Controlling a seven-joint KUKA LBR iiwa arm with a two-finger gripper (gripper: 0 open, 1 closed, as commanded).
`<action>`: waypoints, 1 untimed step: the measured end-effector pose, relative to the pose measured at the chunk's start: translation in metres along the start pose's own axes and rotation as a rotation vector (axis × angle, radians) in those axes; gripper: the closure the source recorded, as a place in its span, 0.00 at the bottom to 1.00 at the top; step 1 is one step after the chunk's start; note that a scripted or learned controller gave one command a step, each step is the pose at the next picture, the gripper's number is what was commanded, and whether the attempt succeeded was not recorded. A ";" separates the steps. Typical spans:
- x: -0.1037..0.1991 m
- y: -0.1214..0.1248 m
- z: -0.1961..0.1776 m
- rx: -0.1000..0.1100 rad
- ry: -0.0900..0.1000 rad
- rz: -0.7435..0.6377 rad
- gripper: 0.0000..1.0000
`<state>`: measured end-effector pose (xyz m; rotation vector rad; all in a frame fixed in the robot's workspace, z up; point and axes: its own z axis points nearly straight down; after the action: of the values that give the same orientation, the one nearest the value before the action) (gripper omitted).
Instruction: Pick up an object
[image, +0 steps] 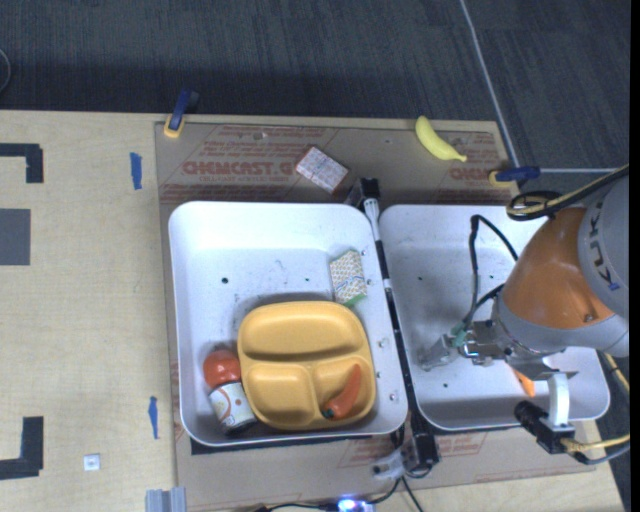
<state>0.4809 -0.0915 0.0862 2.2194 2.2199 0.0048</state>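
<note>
The arm's hand (437, 352) hangs low in the right shallow white bin (420, 245); its grip cannot be told. A yellow plastic divided tray (300, 350) holding an orange carrot-shaped toy (344, 392) sits in the left bin (200, 250).

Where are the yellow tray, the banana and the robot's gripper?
yellow tray (300, 345): camera view, on its large upper compartment.
banana (438, 141): camera view, on the middle of its curve.
gripper (437, 352): camera view, at its fingertips over the right bin.
</note>
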 end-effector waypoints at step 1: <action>-0.001 0.000 0.000 0.000 0.000 0.000 0.00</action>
<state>0.4808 -0.0920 0.0861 2.2190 2.2200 0.0053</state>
